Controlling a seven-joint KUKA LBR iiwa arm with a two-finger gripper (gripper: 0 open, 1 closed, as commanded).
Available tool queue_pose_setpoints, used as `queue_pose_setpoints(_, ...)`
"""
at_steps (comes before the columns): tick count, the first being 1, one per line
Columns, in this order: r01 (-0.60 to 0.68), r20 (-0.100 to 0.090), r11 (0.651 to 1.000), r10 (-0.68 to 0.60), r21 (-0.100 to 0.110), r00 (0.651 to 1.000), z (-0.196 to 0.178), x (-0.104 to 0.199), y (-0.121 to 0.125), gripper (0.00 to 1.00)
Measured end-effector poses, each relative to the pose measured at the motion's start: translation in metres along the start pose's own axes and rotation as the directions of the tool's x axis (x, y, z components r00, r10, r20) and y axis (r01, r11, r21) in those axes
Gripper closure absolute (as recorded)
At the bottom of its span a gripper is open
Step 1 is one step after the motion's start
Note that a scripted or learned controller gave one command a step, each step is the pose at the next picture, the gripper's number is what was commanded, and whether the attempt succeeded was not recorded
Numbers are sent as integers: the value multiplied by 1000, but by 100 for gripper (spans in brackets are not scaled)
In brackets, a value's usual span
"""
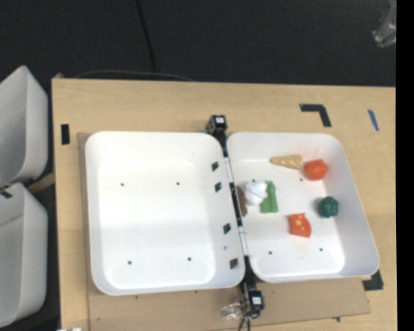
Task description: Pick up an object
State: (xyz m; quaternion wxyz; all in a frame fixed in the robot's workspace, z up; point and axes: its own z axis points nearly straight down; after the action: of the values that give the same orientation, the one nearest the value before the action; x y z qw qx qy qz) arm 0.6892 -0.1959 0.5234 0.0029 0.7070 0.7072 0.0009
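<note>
Bench (159, 102): left bin (152, 212) bare; toys crowd right bin (345, 254) centre.

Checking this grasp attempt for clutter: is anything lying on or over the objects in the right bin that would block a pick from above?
Nothing visible. The tan piece, orange ball, dark green ball and red piece lie uncovered in the right bin. The white piece touches the green piece.

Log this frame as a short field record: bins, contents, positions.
bench: tan wooden board
left bin: shallow white tray
right bin: shallow white tray
far side of right bin: tan cone-shaped piece beside round red-orange ball
by divider: white lump touching green block
right side: dark green ball
near middle: red-orange chunk
</note>
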Motion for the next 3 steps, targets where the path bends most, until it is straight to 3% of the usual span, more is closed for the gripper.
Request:
queue_pose_setpoints(1, -2, 1, 1000, 2, 0, 1000, -30, -15, -8, 100)
queue_pose_setpoints(2, -2, -1, 1000, 2, 4, 1000, -29, -34, -42, 100)
queue_pose_setpoints(3, 2, 2, 1000, -2, 1, 1000, -18, -33, -54, 100)
